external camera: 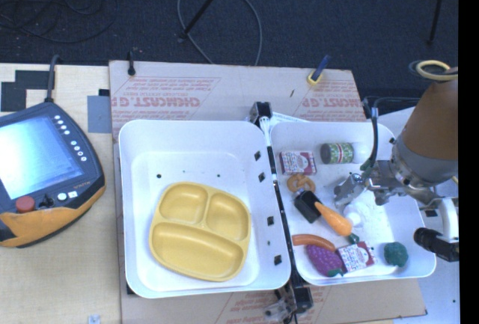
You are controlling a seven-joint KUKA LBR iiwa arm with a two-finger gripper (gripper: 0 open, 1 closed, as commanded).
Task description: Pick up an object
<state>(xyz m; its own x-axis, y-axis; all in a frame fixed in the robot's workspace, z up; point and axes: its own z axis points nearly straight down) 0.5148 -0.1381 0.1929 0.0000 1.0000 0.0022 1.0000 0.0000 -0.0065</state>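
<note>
Hovering low over the middle of the right bin [419, 270], the tool [358, 188] sits among a scatter of toy food, and from this slanted view I cannot tell how it is set or whether anything is in it. The nearest candidate is the toy carrot [334, 219], which lies on the bin floor just below and left of the tool, its orange body tapering toward the lower right and its dark stub end [305, 204] pointing up-left. It looks like moulded plastic, so I would judge it light, stiff and fairly slick; a pinch across the thick part of the orange body, square to its long axis, should hold better than one near the narrow tip, where it could squirt out. Around it lie a small green-labelled can [337, 153] on its side toward the back, a red-and-white packet [297, 162], a brown pretzel-like piece [301, 182], a purple bunch of grapes [326, 259], a red sausage shape [311, 241], a second small packet [355, 256] and a green lump [395, 254]. In the left bin [138, 165] rests a yellow divided plate [199, 229].
</note>
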